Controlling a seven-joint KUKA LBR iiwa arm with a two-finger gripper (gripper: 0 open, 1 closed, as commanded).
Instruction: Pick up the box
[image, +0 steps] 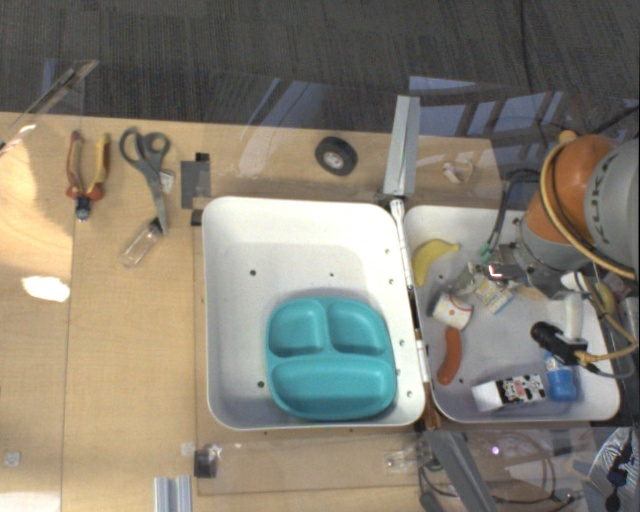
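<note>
Right bin (600, 405): 1 box (510, 391) at front edge, 1 banana (432, 257), 1 sausage (449, 357); gripper (486, 285) low near banana, finger state cannot be told.

Scene evenly and brightly lit from above. Strong glare noted on the bench (40, 215) at the left edge, with a white hotspot. Soft shadow seen inside the left bin (225, 330). Focus slightly soft throughout; arm (600, 200) blurred.
</note>
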